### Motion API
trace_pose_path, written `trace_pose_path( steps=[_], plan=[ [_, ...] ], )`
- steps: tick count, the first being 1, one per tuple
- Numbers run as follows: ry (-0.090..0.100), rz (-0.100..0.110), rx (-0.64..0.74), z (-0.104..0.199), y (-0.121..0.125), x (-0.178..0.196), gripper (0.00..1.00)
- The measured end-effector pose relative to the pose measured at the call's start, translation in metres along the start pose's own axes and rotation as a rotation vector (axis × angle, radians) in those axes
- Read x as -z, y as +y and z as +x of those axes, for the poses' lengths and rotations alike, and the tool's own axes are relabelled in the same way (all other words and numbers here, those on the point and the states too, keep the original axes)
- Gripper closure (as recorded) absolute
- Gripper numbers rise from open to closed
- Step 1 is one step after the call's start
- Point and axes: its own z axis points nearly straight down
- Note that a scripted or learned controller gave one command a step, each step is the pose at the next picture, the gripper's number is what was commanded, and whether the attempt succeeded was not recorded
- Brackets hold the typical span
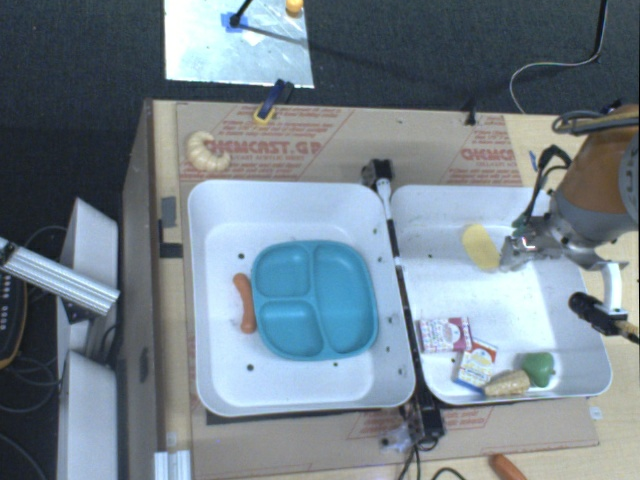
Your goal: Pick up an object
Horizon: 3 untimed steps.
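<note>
In the right bin, a pale yellow oblong object lies near the back wall. My gripper is low, just right of it and close to its edge; whether they touch I cannot tell. Toward the front of that bin lie a red-and-white carton, a small colourful box, a beige piece and a green piece. The left bin holds a blue divided plate with an orange sausage beside it.
The grey arm with its orange band crosses the right bin's far right side. On the bench behind the bins sit a beige curled object and a blue-and-yellow tool. A metal sheet lies on the floor beyond.
</note>
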Motion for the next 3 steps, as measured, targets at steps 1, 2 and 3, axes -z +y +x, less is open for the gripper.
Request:
trace_pose_path(
  steps=[1,2,3],
  plan=[
    [0.001,0.003,-0.002,0.013,-0.038,-0.017,1.00],
    [0.000,0.000,0.000,0.027,0.015,0.029,1.00],
    [0.001,0.003,-0.002,0.020,-0.011,-0.017,1.00]
  ],
)
